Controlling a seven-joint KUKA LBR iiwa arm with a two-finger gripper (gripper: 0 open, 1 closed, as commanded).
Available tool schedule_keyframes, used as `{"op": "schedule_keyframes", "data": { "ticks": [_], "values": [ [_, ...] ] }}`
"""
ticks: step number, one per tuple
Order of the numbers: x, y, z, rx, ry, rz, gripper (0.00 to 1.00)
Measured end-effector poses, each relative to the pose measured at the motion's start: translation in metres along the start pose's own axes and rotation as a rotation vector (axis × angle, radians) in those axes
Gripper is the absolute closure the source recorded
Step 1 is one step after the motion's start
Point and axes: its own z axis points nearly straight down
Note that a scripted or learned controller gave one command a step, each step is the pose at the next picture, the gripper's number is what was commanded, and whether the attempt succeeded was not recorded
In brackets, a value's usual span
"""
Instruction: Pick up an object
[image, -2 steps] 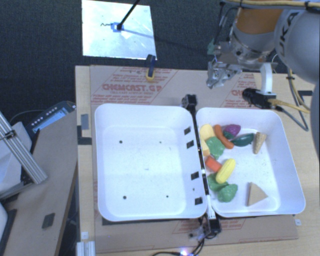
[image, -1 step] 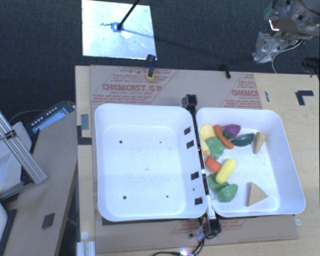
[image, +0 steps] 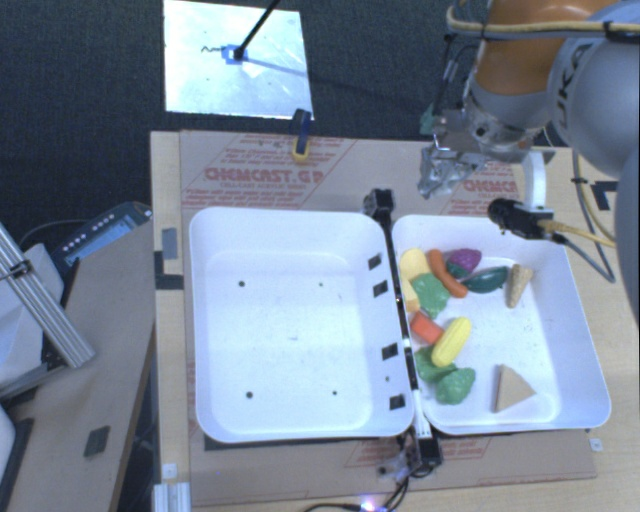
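My gripper (image: 437, 186) hangs above the far edge of the right bin (image: 560, 330), with nothing between its fingers as far as I can see. Below it in that bin lies a pile of toy food: a yellow piece (image: 412, 266), an orange carrot (image: 447, 274), a purple piece (image: 463, 261), a dark green pod (image: 487, 281), a green lump (image: 430, 295), a yellow corn cob (image: 451, 340), a green broccoli-like piece (image: 448, 382), a beige cone (image: 517, 283) and a tan wedge (image: 510, 389).
The left bin (image: 290, 320) sits beside the right one, joined by a black-clipped divider (image: 392, 300). Both rest on a cardboard sheet (image: 260, 170). A shiny metal plate (image: 238, 58) lies at the back. Grey equipment (image: 60, 290) stands off the bench at left.
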Motion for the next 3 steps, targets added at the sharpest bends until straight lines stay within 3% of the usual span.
{"op": "schedule_keyframes", "data": {
  "ticks": [1, 2, 3],
  "values": [
    [-0.043, -0.06, 0.007, -0.007, -0.003, 0.011, 1.0],
    [-0.02, 0.003, 0.0, -0.017, -0.003, 0.002, 1.0],
    [-0.02, 0.001, -0.064, -0.017, -0.002, 0.004, 1.0]
  ]
}}
